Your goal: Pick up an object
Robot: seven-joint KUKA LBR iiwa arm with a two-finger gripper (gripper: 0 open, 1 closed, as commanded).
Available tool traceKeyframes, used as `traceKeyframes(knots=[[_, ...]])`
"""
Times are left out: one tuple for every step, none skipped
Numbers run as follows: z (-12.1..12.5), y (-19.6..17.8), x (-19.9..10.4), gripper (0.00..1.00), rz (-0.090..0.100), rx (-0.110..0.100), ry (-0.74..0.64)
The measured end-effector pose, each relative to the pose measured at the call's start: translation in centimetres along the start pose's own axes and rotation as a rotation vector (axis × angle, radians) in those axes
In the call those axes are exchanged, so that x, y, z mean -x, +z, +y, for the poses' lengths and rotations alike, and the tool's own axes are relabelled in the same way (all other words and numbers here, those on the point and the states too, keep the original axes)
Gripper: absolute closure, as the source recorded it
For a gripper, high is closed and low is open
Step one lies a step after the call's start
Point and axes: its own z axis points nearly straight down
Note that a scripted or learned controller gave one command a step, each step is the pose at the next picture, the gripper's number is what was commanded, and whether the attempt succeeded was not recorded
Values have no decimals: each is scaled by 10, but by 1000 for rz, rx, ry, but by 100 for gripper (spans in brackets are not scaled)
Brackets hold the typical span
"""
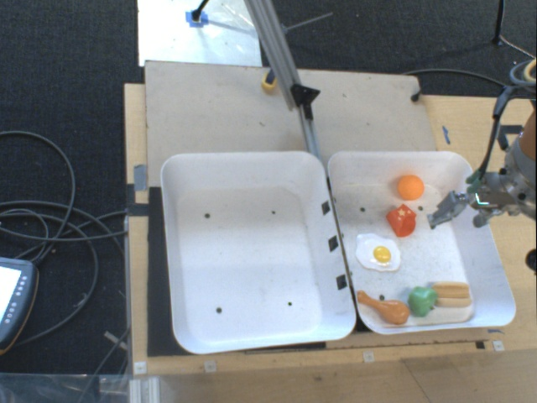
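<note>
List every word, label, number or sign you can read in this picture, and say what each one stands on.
None can be read.
The toy foods carry no lettering: orange ball, red piece, fried egg.
The device screen at the left edge is too blurred to read.

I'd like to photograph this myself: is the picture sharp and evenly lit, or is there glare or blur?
Camera view: soft, even light; the left bin shows mild bright wash, no hard glare; toys like the orange ball cast faint shadows; the gripper looks slightly soft at the edge.
</note>
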Motion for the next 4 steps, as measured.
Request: traceKeyframes(knots=[[1,-2,0,0,-1,5,2],[3,60,2,0,0,-1,5],[-1,119,9,0,0,-2,5],[-1,172,9,0,0,-1,5]])
